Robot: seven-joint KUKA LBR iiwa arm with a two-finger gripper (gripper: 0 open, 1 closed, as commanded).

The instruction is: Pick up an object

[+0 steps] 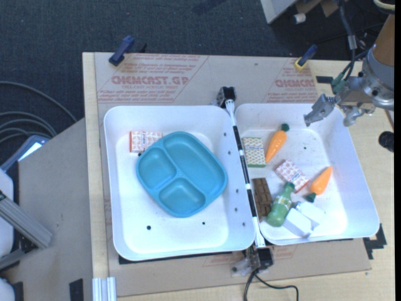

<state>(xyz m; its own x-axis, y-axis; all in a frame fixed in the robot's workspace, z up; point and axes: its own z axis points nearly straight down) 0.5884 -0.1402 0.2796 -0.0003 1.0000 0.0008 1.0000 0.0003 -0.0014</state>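
carrots lie in the right bin, one near the top and one more at the right side. the claw hangs over the top edge of that bin, up and to the right of the top carrot and apart from it. its two fingers are spread wide and nothing is between them. one finger points down to the left. the grey arm comes in from the right.

also in the right bin are a green bottle, a brown bar, a checked packet, a red and white packet and a white block, all close together near the bottom.

the left bin holds a blue tray with three parts, and a small box touching its top left edge.

both bins sit on a brown board with red words. blue clips hold its top edge. the floor is dark carpet.
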